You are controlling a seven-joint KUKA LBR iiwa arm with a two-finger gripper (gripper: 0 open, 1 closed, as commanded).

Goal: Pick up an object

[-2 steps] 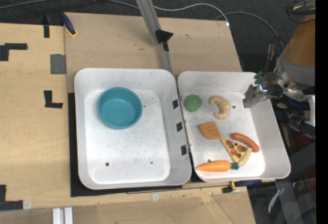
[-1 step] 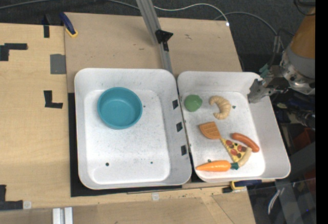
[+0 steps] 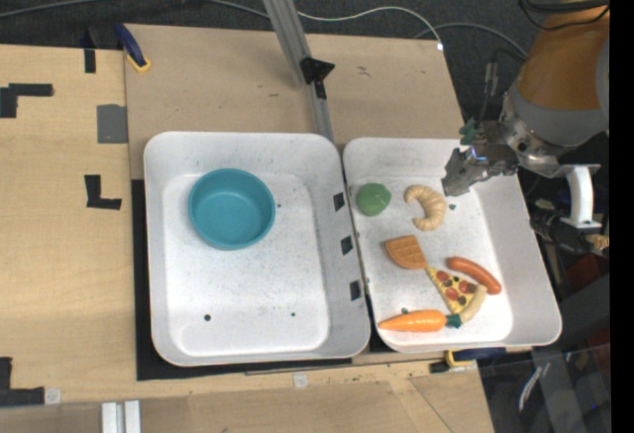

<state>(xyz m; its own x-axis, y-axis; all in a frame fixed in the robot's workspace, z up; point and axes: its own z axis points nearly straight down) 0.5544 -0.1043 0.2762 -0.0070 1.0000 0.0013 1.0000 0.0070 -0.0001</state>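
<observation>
The right bin [image 3: 515, 253] holds a green round piece [image 3: 372, 199], a tan croissant [image 3: 429, 206], an orange spatula-shaped piece [image 3: 404, 251], a pizza slice [image 3: 456, 290], a red sausage [image 3: 474, 273] and a carrot [image 3: 412, 322]. My gripper [image 3: 457, 179] hangs over the bin's upper right part, just right of and above the croissant. Nothing shows between its fingers. The grey arm with its orange band [image 3: 565, 54] reaches in from the right.
A blue bowl [image 3: 231, 208] sits in the left bin [image 3: 168, 312], upper left. A metal pole [image 3: 282, 15] slants down to the gap between the bins. Cables lie on the dark floor behind the bench.
</observation>
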